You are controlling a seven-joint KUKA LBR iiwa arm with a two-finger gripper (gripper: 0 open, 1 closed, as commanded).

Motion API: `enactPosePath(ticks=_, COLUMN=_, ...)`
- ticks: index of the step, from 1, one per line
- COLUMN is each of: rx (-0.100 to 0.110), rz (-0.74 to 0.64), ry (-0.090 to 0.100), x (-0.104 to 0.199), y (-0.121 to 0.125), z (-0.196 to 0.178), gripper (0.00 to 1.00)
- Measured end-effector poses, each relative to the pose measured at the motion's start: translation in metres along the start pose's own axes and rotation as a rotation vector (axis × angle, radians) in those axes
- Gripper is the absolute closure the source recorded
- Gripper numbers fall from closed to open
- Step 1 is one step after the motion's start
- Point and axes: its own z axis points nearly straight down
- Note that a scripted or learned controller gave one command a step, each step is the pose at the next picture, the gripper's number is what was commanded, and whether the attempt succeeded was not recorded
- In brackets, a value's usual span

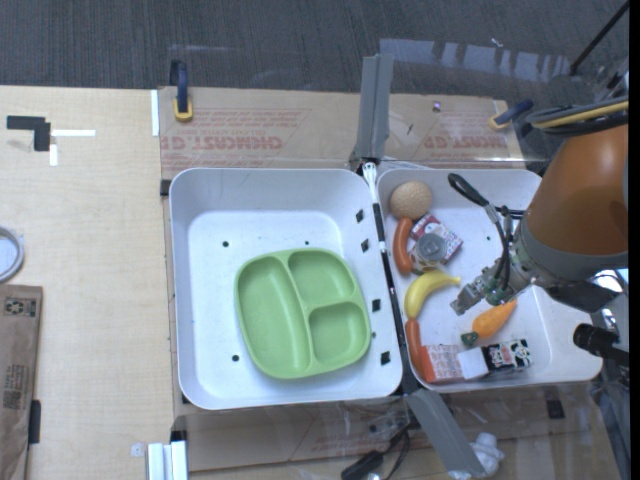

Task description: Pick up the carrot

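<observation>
Jaws (478, 293) hover beside one carrot (494, 318) and one banana (430, 289).

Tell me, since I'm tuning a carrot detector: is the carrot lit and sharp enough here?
Camera view: light is even and soft, with only faint shadows in the right bin; the carrot is fairly sharp but small, its upper end covered by the gripper; the arm's orange band looms large and soft-edged.
</observation>
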Motion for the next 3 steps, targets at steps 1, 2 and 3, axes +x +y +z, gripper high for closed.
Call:
enactPosePath(ticks=1, rx=0.0, rz=0.001, ry=0.0, x=-0.0001, y=-0.0001, z=0.0, gripper=0.0)
enactPosePath(ticks=2, rx=0.0, rz=0.001, ry=0.0, x=-0.0001, y=-0.0001, z=0.0, gripper=0.0)
enactPosePath(ticks=3, rx=-0.001, rz=0.0, ry=-0.002, x=-0.0013, y=0.0008, z=-0.0087, gripper=1.0)
